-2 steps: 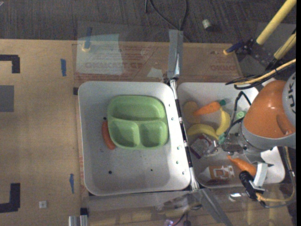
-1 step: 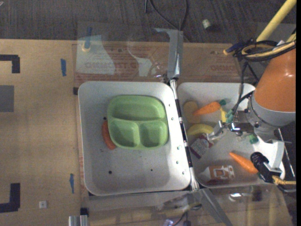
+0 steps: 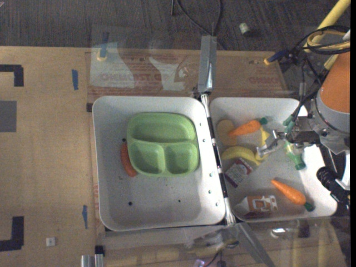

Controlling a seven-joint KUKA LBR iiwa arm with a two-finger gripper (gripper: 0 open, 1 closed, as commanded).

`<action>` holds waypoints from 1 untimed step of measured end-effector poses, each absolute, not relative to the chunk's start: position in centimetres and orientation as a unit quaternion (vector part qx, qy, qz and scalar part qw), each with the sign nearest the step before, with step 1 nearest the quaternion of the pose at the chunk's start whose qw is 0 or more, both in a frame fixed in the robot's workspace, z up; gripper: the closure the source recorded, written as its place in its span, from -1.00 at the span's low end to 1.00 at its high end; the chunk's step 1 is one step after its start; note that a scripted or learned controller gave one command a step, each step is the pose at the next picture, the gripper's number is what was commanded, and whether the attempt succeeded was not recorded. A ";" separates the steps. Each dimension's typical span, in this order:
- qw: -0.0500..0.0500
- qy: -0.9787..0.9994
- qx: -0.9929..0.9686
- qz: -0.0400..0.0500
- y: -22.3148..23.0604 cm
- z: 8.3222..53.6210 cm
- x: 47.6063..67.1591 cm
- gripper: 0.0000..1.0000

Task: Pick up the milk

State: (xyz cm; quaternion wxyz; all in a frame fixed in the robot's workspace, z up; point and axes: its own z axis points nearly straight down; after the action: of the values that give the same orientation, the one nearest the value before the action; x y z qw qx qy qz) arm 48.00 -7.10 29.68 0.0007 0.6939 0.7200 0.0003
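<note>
My gripper (image 3: pixel 271 145) hangs over the right bin (image 3: pixel 317 166), reaching in from the right with the orange band (image 3: pixel 337 90) of my arm above the bin's far right corner. My fingers (image 3: pixel 267 148) point left toward the middle of the bin and look slightly apart, with nothing between them; their tips sit just beside the banana (image 3: pixel 240 153). The milk (image 3: pixel 260 204) lies on its side near the front edge of the right bin, well apart from my fingers, a small carton with an orange and white face. One carrot (image 3: pixel 290 193) lies just to the right of the milk, its green end toward the bin's front right corner. A second carrot (image 3: pixel 246 128) lies at the back of the bin, tilted, next to a pale round thing (image 3: pixel 225 128) by the bin's left wall. A small dark red packet (image 3: pixel 237 172) rests just below the banana. The left bin (image 3: pixel 111 204) carries a green divided tray (image 3: pixel 163 143), with an orange thing (image 3: pixel 127 161) partly tucked under the tray's left edge. Both bins stand side by side on the counter (image 3: pixel 44 166), and cables (image 3: pixel 196 10) trail across the dark floor behind it.
</note>
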 end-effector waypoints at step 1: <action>-0.001 0.650 0.760 0.000 -11.0 17.1 47.9 -1.00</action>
State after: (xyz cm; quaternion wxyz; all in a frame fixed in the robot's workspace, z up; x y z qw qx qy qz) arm 47.88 -11.00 17.13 -0.0005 0.7600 0.6499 -0.0005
